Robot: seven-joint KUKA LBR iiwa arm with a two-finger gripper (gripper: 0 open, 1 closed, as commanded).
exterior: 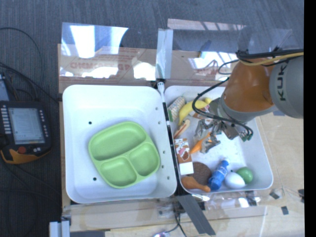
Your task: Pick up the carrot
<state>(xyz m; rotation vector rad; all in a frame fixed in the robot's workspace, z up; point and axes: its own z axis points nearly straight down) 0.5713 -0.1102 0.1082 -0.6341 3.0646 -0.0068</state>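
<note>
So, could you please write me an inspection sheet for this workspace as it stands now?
Surface: two white bins side by side; left bin bears a green tray with three sections, right bin bears the toys.
Job's things: carrot lies mid right bin, just under the gripper.
Clutter: banana, blue bottle, green ball, white egg, brown round toy, small carton.
Gripper: gripper low over the carrot; finger state unclear.
Cables: black cable loops beside the orange wrist; more run by the pendant.
Surroundings: pendant on dark floor at left; clear panels behind the bins.
</note>
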